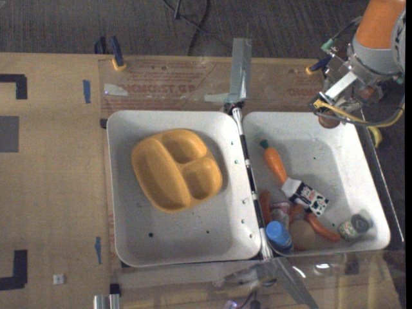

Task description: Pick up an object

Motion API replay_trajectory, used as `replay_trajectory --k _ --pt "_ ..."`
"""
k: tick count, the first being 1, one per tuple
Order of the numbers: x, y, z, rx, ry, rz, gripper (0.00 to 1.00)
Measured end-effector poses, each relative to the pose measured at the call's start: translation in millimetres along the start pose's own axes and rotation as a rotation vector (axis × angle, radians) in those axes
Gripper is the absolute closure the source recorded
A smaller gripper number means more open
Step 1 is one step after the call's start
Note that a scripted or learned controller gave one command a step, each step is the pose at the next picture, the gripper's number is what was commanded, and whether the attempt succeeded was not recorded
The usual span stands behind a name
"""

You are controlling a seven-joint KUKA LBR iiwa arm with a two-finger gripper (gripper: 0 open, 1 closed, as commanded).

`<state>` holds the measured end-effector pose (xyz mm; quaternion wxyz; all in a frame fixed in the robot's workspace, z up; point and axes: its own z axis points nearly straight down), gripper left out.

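1. The claw hangs over the far right corner of the right bin, just above its rim. It's a tangle of metal and wires from here, and I can't tell how it is set. Nothing shows in its grip.
2. The arm, grey with an orange band, comes in from the upper right.
3. The things to pick lie in the right bin, mostly along its near edge: a carrot by the left wall, a small carton printed black and white, a blue-capped bottle in the near left corner, a sausage-like orange piece and a small round grey-green item in the near right corner.
4. The carton's print is too small to read. Faint red lettering runs across the cardboard behind the bins, blurred past reading.
5. The left bin holds a yellow divided plate.
6. The desk is tan, with blue tape bits and black marks. Dark carpet and a black cable lie beyond.
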<state>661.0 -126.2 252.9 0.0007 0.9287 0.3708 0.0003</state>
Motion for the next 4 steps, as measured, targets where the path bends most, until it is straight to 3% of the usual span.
replay_trajectory --k 1,2,3,4 --pt "0 0 0 0.000 0.000 0.000 0.00" --pt "-7 -24 167 0.001 0.002 -0.014 0.00" --pt "-7 -23 156 0.001 0.005 -0.012 1.00" --pt "-4 -3 42 0.002 -0.001 0.388 1.00"
